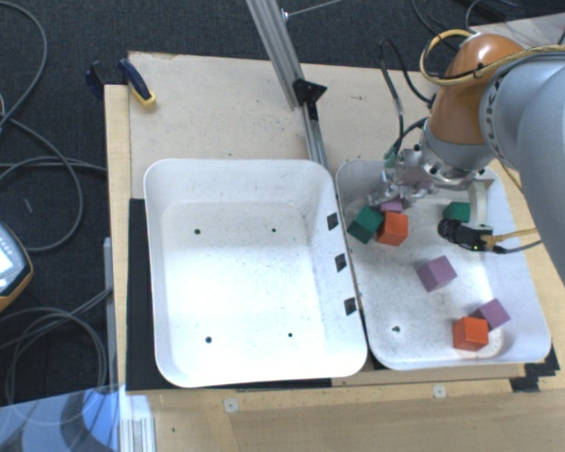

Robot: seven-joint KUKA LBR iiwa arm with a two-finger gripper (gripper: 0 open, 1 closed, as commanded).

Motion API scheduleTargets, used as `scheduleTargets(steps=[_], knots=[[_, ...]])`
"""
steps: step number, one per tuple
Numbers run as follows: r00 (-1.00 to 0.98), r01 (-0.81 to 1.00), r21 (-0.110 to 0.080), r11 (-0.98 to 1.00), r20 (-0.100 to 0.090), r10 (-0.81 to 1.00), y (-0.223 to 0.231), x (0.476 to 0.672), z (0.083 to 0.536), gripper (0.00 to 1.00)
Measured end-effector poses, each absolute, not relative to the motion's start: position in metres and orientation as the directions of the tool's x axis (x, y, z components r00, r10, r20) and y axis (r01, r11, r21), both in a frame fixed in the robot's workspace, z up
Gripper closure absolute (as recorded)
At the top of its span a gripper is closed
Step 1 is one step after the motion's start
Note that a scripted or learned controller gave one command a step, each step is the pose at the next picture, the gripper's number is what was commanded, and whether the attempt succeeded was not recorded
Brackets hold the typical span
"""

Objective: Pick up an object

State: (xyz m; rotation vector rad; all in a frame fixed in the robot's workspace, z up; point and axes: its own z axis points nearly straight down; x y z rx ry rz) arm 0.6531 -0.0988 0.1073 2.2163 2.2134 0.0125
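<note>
My claw [395, 194] hovers low at the back of the right bin [518, 332]; I cannot tell its state. The orange block [393, 228] and green block [365, 224] lie touching, just below it toward the bin's front.

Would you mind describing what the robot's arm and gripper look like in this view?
The arm is a thick, rounded grey cylinder with a glossy orange band above the wrist. Thin dark and yellowish cables loop around that band. Below it sits the gripper, a compact block of grey and silver metal parts.
</note>
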Motion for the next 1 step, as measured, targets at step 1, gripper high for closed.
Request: scheduleTargets(steps=[1], knots=[[-0.010, 1.000, 0.009, 0.010, 0.003, 1.000, 0.0089, 0.6388, 0.2053, 1.00]])
